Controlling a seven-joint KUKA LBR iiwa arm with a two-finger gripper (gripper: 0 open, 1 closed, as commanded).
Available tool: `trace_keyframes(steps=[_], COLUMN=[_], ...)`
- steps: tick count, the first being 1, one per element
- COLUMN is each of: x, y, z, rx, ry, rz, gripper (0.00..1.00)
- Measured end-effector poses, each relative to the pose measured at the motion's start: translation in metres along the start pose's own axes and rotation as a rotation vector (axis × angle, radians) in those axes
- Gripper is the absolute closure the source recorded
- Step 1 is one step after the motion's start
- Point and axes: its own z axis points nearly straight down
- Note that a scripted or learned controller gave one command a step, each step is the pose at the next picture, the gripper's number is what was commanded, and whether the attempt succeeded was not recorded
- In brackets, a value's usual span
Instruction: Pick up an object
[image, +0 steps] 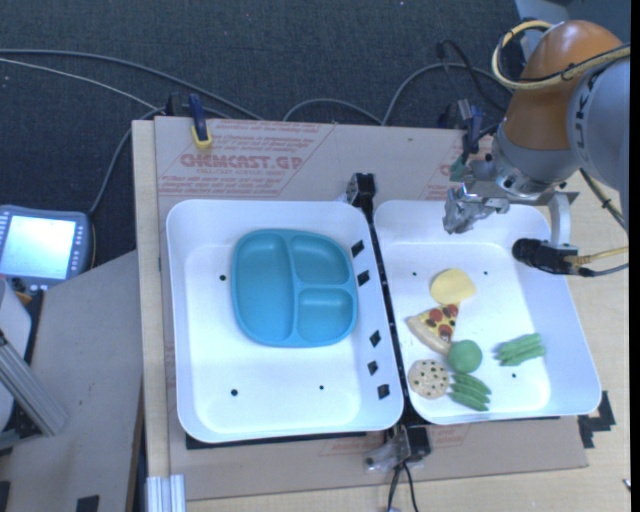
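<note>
Working across from your left:

1. Left bin (200, 390): shallow, white. It holds a blue divided plate (295, 288) with three compartments, lying flat toward the bin's upper middle. You can see nothing on the plate.

2. Divider: the two bins meet at a dark seam with black clips (375, 340) spaced along it.

3. Right bin (560, 300): shallow, white, and it holds all the loose pieces, gathered in its lower half.
 - Cookie (428, 378), round with dark chips, nearest the seam and low in the bin.
 - Pizza slice (435, 326), just above the cookie, its crust end touching or nearly touching the yellow piece.
 - Yellow piece (453, 286), rounded and flat, the uppermost of the cluster.
 - Green ball (464, 355), just right of the pizza slice and beside the cookie.
 - Green pod (470, 391), below the ball, lying at a slant.
 - Second green piece (520, 348), ridged, set apart toward the right wall.

4. Gripper (463, 216): hanging over the bin's upper edge, well apart from every piece listed above. At this slant you cannot tell how the tool is set; nothing is visible in it.

5. Arm (560, 90): grey with an orange band, entering from your upper right.
</note>
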Motion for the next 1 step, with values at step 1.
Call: trace_keyframes(steps=[1], x=[-0.001], y=[-0.0058], z=[-0.0619], rx=[-0.001], ry=[0.0], rz=[0.0], gripper=[1.0])
